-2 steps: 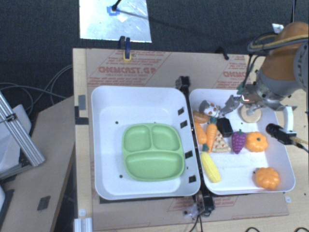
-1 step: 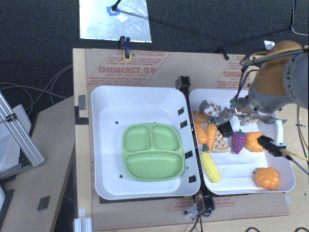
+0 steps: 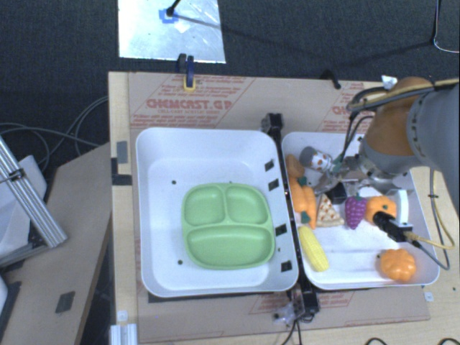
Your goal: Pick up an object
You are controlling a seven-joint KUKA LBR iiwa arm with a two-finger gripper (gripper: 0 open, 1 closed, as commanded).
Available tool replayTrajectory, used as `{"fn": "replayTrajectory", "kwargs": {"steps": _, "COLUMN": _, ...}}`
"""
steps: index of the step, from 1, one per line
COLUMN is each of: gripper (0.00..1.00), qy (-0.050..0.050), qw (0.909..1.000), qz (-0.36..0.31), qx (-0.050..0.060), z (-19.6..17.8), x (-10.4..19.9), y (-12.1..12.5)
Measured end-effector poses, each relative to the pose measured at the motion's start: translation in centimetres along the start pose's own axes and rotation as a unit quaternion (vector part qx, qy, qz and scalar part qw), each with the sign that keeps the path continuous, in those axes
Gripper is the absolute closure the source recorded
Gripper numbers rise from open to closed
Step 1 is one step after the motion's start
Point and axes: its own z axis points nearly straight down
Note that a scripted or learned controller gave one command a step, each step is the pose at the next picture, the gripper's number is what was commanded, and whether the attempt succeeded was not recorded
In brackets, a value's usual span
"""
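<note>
Camera view: gripper (image 3: 336, 185) low in the right bin (image 3: 359, 268) among toy foods

Whether it is wide or narrow cannot be told, nor any item held. Around the purple grapes (image 3: 355, 211): a pizza slice (image 3: 328, 211) just left, an orange piece (image 3: 379, 207) just right, a carrot (image 3: 303, 198) further left, corn (image 3: 313, 247) lower left, an orange pepper (image 3: 398, 264) lower right by the rim. Bare floor lies below the grapes. Left bin (image 3: 165, 157) holds a green tray (image 3: 228, 226)

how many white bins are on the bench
2. The left bin holds a green divided plate. The right bin holds toy food such as a corn cob and purple grapes, with the arm reaching over it.
</note>
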Motion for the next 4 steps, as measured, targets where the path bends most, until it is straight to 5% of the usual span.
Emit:
{"fn": "replayTrajectory", "kwargs": {"steps": 1, "gripper": 1.00, "qy": 0.000, "qw": 1.0000, "qz": 0.000, "qx": -0.002, "z": -1.3, "x": 0.0, "y": 0.2}}
{"fn": "replayTrajectory", "kwargs": {"steps": 3, "gripper": 1.00, "qy": 0.000, "qw": 1.0000, "qz": -0.001, "qx": -0.002, "z": -12.2, "x": -0.7, "y": -0.1}}
{"fn": "replayTrajectory", "kwargs": {"steps": 4, "gripper": 1.00, "qy": 0.000, "qw": 1.0000, "qz": -0.002, "qx": -0.002, "z": -14.3, "x": -0.7, "y": 0.0}}
